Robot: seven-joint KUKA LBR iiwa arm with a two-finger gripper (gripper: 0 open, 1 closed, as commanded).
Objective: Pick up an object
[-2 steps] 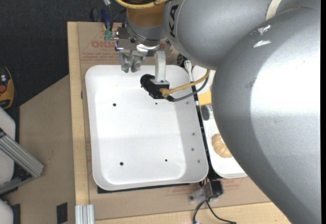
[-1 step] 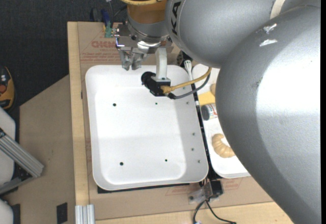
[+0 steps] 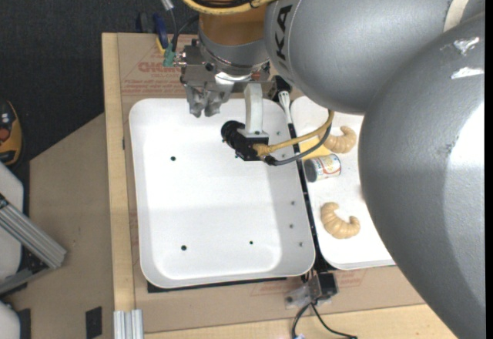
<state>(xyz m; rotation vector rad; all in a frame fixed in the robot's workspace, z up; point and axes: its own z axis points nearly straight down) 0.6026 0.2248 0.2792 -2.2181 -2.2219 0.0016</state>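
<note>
Camera view: my tool (image 3: 205,104) hangs over the left bin's (image 3: 154,253) far edge, fingers nearly together, holding nothing. The croissants (image 3: 340,220) lie well apart in the right bin (image 3: 362,256); the arm (image 3: 370,37) reaches across from the right.

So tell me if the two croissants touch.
Apart: camera view shows bare white bin and a small can between the upper croissant and lower croissant.

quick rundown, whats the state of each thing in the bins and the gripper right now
gripper: over the left bin's far edge, nothing between its fingers
far croissant: lying in the right bin, partly behind the arm
near croissant: lying in the right bin
small can: on its side by the bins' divide
</note>
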